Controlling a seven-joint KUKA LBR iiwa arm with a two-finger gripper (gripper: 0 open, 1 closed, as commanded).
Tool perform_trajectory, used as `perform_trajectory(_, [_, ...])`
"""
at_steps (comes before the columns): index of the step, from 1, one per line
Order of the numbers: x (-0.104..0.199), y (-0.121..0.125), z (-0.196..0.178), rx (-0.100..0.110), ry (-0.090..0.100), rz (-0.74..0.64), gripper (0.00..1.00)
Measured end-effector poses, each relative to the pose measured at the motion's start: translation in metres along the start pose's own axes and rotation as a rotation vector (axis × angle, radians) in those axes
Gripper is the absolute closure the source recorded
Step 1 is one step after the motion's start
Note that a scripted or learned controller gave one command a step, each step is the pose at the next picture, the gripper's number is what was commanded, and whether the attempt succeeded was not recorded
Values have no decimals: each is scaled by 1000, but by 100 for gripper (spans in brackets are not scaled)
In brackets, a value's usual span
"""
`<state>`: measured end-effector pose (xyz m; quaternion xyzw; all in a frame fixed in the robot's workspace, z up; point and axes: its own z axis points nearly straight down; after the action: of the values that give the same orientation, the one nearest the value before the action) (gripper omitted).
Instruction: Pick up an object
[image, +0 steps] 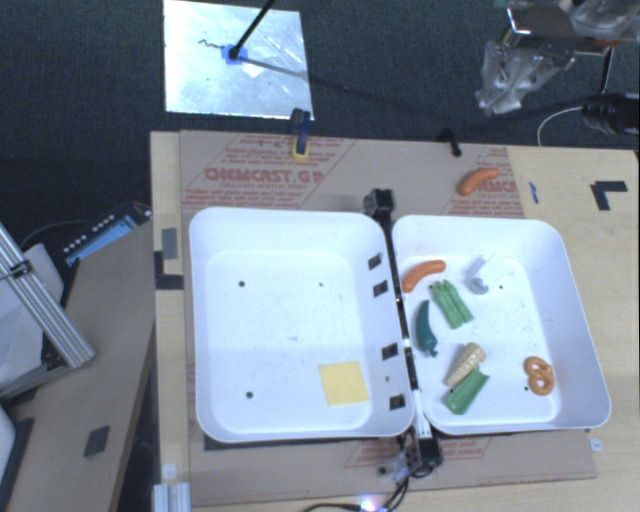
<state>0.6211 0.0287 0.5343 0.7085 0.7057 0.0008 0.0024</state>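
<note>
**End effector parked high and clear of the bins; no object in hand**

At the upper right of the camera view, the end effector (515, 75) is hanging above the dark floor, beyond the far edge of the tabletop (110, 300). Whether it is released or clenched cannot be told; the part is blurred and nothing is showing within it.

Candidate objects are lying in the right bin (575, 290): an orange sausage (422, 274), a green ribbed piece (450, 303), a dark green pepper (426, 328), a tan cone (464, 363) touching a green piece (466, 391), a pretzel (539, 375) and a small pale item (477, 276). A second sausage (478, 181) is resting on the board outside the bins, nearest the end effector. A yellow square (344, 383) is lying alone in the left bin (210, 300).

Judgement: every candidate is lying toward the viewer and leftward-down from the end effector. The in-bin sausage is running on a slight diagonal, left end lower, so a grasp is probably calling for closure across that axis. The pretzel, sitting apart, is looking the least crowded.
</note>
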Motion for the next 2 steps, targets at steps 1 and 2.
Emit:
perform_trajectory(1, [186,-10,127,15,6,-23,100])
perform_trajectory(2, [208,-63,4,-8,10,-15,100])
